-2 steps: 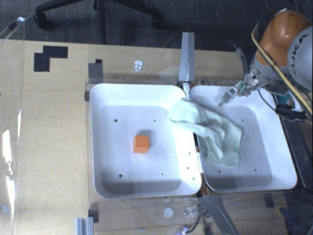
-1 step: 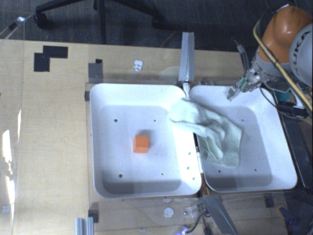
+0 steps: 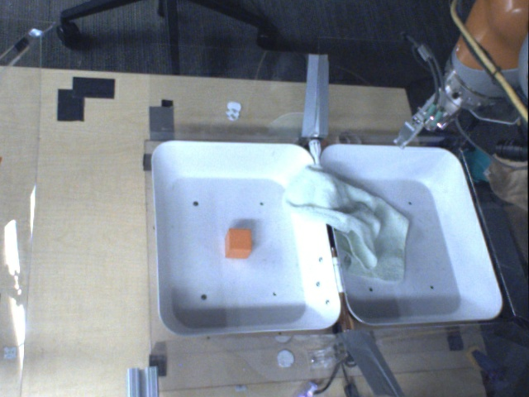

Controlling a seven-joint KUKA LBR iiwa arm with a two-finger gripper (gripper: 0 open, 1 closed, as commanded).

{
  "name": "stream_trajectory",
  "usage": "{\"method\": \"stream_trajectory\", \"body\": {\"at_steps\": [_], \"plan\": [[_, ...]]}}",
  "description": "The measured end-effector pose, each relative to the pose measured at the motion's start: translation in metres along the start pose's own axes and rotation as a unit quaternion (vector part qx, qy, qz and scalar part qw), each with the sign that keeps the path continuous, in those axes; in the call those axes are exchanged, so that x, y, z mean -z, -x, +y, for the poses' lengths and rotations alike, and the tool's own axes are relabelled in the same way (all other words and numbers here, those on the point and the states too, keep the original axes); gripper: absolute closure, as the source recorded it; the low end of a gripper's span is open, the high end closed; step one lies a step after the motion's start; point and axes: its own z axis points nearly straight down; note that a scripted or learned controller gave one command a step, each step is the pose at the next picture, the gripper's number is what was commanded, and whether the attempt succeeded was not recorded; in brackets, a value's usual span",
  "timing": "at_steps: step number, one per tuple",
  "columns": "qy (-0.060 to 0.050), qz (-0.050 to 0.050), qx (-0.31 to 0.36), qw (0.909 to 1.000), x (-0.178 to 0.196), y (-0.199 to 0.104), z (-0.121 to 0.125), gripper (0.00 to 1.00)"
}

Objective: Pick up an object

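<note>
A small orange cube (image 3: 239, 243) lies in the left white bin (image 3: 178, 188), near its middle. A pale green cloth (image 3: 364, 222) is crumpled across the divide, with one corner draped over the rim into the left bin and most of it in the right bin (image 3: 450, 222). My gripper (image 3: 416, 128) hangs above the back rim of the right bin, up and to the right of the cloth. It is small and seen at a slant, and nothing shows between its fingers.
A grey metal post (image 3: 316, 98) stands at the back between the two bins. The wooden bench top (image 3: 83, 222) spreads out to the left, with black marks (image 3: 83, 96) at its far corner. A chair base (image 3: 165, 7) stands on the floor behind.
</note>
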Motion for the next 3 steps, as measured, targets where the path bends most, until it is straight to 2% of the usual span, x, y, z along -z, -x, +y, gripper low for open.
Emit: {"method": "stream_trajectory", "body": {"at_steps": [1, 2, 3], "plan": [[-0.001, 0.002, 0.065, 0.9979, -0.043, -0.010, 0.003, 1.00], [0.002, -0.001, 0.066, 0.9978, -0.030, -0.010, 0.005, 1.00], [-0.001, 0.002, 0.132, 0.9912, -0.068, -0.021, 0.009, 1.00]]}}
